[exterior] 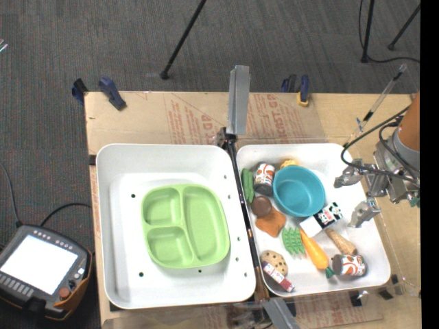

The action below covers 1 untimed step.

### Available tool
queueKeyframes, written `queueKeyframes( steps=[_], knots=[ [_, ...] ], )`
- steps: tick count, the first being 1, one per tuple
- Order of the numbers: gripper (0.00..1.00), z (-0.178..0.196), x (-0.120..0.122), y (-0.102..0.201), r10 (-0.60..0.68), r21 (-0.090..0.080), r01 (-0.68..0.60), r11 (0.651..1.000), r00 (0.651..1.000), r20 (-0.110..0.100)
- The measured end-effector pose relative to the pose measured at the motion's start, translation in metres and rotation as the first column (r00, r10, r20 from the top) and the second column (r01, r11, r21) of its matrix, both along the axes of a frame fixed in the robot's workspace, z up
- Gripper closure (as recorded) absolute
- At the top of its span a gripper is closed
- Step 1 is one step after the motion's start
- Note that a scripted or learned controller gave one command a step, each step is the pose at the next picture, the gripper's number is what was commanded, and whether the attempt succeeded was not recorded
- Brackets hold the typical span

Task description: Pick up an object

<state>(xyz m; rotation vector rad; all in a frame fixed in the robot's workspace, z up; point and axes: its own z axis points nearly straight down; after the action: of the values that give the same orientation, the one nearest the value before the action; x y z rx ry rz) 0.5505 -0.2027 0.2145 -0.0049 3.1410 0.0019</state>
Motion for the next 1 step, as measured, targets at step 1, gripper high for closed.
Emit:
queueKeyframes(
  steps=[1],
  knots=[
    [0.00, -0.0811, -0.0534, 0.0413, -0.002, 0.003, 0.002, 1.000, 1.000, -0.009]
  ],
)
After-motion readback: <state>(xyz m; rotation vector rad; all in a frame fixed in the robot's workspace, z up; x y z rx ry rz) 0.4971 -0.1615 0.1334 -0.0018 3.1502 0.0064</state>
